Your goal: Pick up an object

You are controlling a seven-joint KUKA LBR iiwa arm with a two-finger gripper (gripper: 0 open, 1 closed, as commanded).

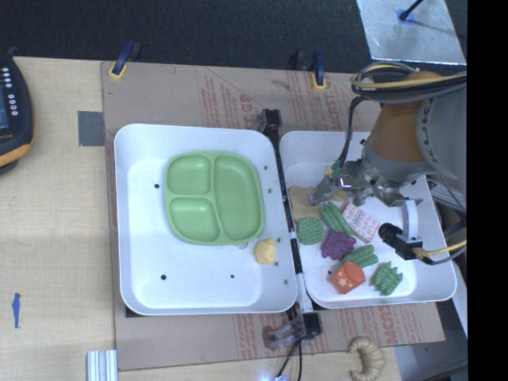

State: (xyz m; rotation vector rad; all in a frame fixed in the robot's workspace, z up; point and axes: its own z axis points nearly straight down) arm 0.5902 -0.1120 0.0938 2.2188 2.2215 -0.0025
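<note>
Foreground: tan curled piece (367,358) on the bench, at 6 o'clock of the right bin (444,292).
Right bin: orange toy (348,276), purple toy (338,244), green toys (386,278) clustered at its centre.
Gripper: gripper (337,182) low at 12 o'clock of the cluster; finger spread cannot be told, perhaps touching nothing.
Left bin: green plate (214,198), yellow lump (265,251) at its 5 o'clock.
Progress: nothing lifted; pick remains.
</note>
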